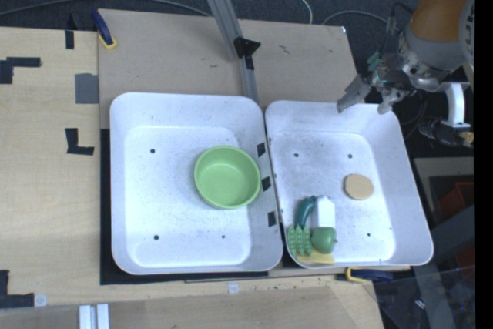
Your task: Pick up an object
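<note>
Lying at the near edge of the right bin (pixel 400 166), a small cluster: a green bumpy toy (pixel 299 241) at the left, a rounder green piece (pixel 323 239) just beside it on the right, a white block (pixel 326 210) standing behind that one, a dark teal piece (pixel 306 208) leaning at the block's left, all touching or nearly so, with a pale yellow strip (pixel 320 259) under their near side. Resting a little farther in and to the right, well apart from the cluster, a flat tan disc (pixel 358 186) on the bin floor. Sitting upright in the left bin (pixel 139 166), near its right wall, a light green bowl (pixel 226 176). Filling the bench (pixel 46 166) side by side, both white bins, with black clips along the shared wall. Hovering over the far right corner of the right bin, the tool (pixel 362 102), two grey fingers spread apart, nothing between them, clear of every object. Rising behind it at far right, the grey arm (pixel 439 27) with its orange band. Slanting down from the far edge to the gap between the bins, a grey metal pole (pixel 219 0). Clamped at the far left of the bench board, a blue and yellow clip (pixel 102 28).
</note>
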